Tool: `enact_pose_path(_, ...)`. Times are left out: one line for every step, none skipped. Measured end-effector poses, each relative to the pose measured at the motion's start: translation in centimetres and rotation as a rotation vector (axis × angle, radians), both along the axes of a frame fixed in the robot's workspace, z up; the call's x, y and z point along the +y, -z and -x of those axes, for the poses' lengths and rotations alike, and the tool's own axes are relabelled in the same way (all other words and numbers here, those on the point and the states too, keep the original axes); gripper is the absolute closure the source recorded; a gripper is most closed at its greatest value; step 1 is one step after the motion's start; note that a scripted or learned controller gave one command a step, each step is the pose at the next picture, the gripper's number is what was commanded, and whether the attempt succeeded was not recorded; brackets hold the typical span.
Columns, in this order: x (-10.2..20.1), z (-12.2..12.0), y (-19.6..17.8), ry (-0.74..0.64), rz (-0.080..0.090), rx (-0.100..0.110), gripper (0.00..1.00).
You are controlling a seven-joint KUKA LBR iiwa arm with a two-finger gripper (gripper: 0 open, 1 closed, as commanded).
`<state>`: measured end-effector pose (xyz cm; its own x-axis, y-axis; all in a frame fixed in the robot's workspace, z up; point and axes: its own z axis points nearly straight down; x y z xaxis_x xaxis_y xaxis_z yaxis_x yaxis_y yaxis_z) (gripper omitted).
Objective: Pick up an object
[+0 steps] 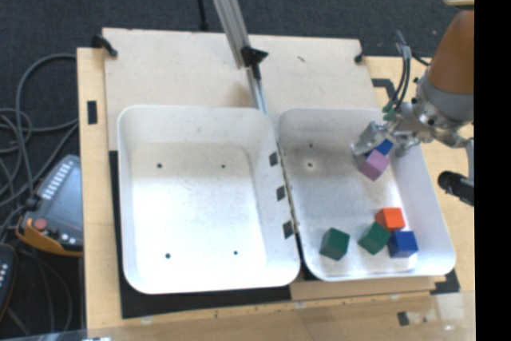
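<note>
Green, orange and blue blocks are seen well below the claw, judged clenched on a light, rigid purple block, best taken by flat sides.

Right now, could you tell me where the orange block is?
The orange block lies in the right bin, near its front right corner, just above the blue block and beside a green block.

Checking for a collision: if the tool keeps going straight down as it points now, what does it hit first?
Probably the purple block just under the tool, beside a small blue block; depth is unclear.
</note>
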<state>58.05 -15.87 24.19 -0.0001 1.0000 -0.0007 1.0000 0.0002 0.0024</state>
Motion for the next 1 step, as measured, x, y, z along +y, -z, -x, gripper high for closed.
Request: enact_pose_path(0.7,-1.27,0.34,-0.004,0.0,0.001,0.0)
